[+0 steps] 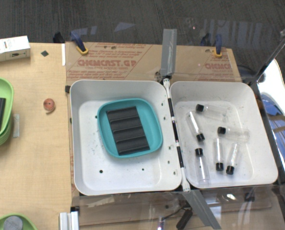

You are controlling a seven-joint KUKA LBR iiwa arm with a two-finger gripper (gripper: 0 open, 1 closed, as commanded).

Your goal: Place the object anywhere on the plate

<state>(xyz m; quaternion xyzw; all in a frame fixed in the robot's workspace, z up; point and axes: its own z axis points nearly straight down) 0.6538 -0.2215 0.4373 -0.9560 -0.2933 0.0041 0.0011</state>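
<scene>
Camera view is showing a teal plate [129, 127] sitting in the left bin [85, 171]; capped vials [195, 126] are lying in the right bin [257, 171]. About my tool, I cannot tell its state.

Both bins [85, 176] look like smooth white plastic with a slight sheen. The teal plate [154, 128] is matt plastic, its dark ribbed insert [128, 131] dull. The tubes [194, 126] are clear and glossy with black caps. Brown cardboard [109, 61] lies along the back edge; the surface [32, 166] is pale wood.
</scene>
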